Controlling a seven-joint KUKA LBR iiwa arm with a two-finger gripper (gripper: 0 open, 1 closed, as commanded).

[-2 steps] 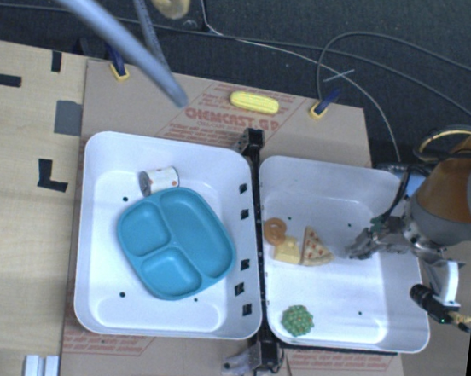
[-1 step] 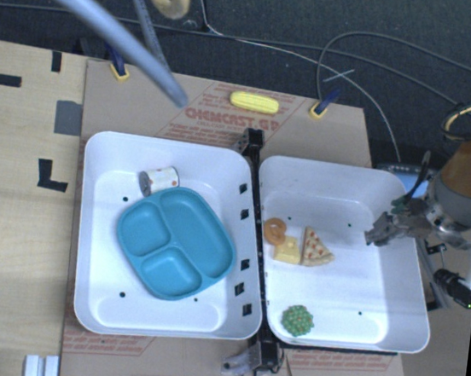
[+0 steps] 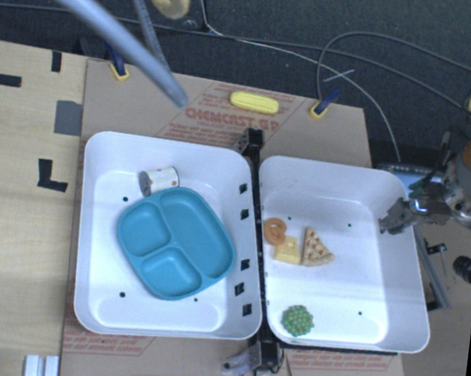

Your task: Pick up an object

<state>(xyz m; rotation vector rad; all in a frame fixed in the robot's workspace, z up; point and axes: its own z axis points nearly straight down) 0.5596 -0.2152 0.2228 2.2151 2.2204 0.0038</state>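
Two white bins side by side on the bench. Left bin [image 3: 99,208] holds a blue divided tray [image 3: 175,242] plus a small white cup [image 3: 159,180] lying on its side, touching the tray's upper-left edge. Right bin [image 3: 399,316] holds a small orange pretzel-like ring [image 3: 275,230], a yellow cheese-like piece [image 3: 288,251] and a pizza slice [image 3: 316,248] clustered near centre-left, with a green bumpy ball [image 3: 297,320] lower down, apart from them. Pincer [image 3: 397,216] sits at the right bin's upper-right rim, well apart from all items, nothing between its fingers; spread or pressed together, cannot tell. Yellow banana-like toy [image 3: 253,103] lies on cardboard [image 3: 219,116] above the bins.
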